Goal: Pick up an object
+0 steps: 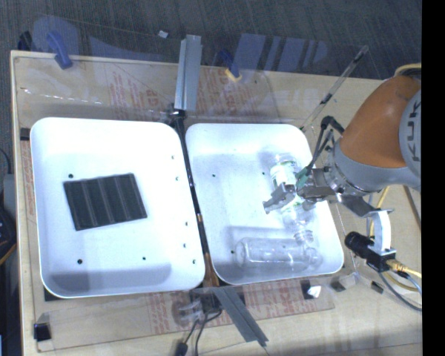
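The gripper [280, 197], finger state I cannot tell, is hovering just below the small bottle [283, 170], right of frame centre.

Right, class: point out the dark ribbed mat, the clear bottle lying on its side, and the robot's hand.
dark ribbed mat [104, 200], camera view, its centre.
clear bottle [276, 252], camera view, mid-body.
hand [276, 199], camera view, between fingertips.

Robotics lab, wooden bench [52, 87] with two white bins [52, 147], loose cables [404, 273], dark carpet floor [245, 6]
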Action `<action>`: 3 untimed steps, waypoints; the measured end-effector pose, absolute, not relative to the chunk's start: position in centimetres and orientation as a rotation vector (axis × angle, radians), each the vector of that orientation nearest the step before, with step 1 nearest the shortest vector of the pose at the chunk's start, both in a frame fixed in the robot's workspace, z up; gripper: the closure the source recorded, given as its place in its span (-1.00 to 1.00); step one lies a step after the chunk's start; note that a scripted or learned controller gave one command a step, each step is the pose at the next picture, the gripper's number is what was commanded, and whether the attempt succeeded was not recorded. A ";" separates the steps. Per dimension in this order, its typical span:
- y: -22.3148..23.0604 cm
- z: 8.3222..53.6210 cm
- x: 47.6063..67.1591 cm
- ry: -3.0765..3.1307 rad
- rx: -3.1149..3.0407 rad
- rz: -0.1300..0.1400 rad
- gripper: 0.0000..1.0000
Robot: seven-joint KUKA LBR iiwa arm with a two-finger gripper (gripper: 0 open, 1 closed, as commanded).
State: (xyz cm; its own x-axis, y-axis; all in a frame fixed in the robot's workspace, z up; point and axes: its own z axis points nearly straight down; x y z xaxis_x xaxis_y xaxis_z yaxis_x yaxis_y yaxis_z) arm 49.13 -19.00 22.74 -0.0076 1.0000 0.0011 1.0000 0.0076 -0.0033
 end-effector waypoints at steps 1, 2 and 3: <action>-21.0 20.2 52.9 -2.250 -2.192 0.003 -1.00; -21.0 16.4 57.4 -2.279 -2.159 0.003 -1.00; -20.9 16.5 57.1 -2.309 -2.121 0.003 -1.00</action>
